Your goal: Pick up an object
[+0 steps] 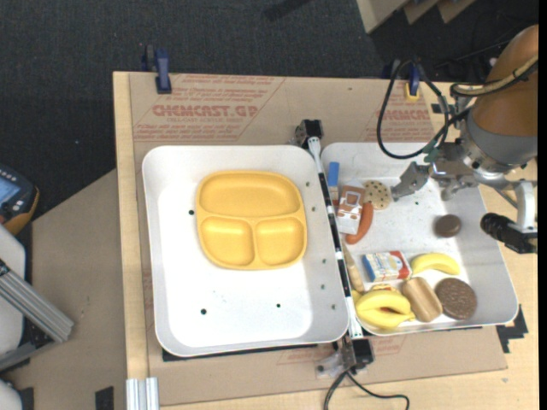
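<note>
Jaws (414,180) low over the right bin (496,306), just beside the cookie (377,194); spread perhaps slightly apart, too blurred to tell, nothing visibly between them. Banana (434,265), brown disc (455,298) near the front. Yellow tray (251,219) in the left bin (171,254).

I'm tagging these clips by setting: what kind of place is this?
Probably a robotics lab bench: two white bins clamped onto a board, toy food like a banana, and a robot gripper.
</note>
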Controlling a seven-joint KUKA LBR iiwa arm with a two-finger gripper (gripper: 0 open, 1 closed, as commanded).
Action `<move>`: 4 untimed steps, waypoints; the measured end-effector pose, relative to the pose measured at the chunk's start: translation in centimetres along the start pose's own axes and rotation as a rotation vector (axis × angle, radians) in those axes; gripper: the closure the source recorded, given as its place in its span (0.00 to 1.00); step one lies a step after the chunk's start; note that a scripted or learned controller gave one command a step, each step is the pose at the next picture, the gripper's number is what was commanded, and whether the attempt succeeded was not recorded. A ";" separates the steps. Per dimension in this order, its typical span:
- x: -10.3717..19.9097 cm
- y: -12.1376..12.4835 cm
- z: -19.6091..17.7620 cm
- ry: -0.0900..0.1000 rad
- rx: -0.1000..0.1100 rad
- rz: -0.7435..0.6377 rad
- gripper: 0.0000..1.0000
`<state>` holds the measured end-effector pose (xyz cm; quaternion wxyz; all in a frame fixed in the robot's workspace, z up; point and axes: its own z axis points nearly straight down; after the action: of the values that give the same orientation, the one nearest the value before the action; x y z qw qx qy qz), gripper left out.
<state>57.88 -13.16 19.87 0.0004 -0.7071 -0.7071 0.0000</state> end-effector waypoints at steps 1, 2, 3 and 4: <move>-1.5 -7.9 6.1 0.002 0.011 0.005 0.00; -2.4 -7.6 10.7 -0.006 -0.023 -0.001 0.00; -2.6 -7.4 9.3 -0.014 -0.034 0.000 1.00; -2.6 -7.5 9.5 -0.013 -0.031 0.000 0.00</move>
<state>50.41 -15.74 10.39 -0.0150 -0.7071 -0.7069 -0.0065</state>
